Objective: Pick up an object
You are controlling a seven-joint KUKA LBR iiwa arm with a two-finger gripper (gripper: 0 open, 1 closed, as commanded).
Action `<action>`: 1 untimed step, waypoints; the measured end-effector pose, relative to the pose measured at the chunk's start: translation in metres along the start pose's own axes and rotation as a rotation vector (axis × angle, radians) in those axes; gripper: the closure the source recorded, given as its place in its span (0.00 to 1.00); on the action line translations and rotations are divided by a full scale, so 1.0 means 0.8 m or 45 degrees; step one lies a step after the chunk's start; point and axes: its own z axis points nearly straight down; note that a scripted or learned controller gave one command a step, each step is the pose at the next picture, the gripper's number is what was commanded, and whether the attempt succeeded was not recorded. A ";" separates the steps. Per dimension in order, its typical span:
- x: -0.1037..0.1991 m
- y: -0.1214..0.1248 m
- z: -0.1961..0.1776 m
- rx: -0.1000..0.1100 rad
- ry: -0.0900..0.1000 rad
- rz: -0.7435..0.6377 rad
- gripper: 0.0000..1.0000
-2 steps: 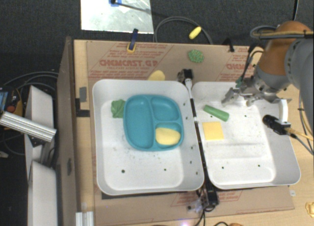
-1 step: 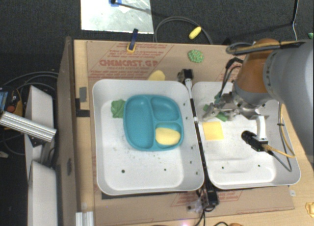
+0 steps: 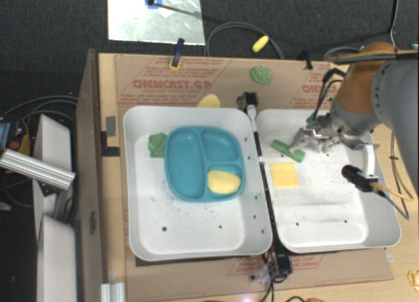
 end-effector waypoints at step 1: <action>0.003 0.001 -0.014 -0.002 0.002 -0.005 1.00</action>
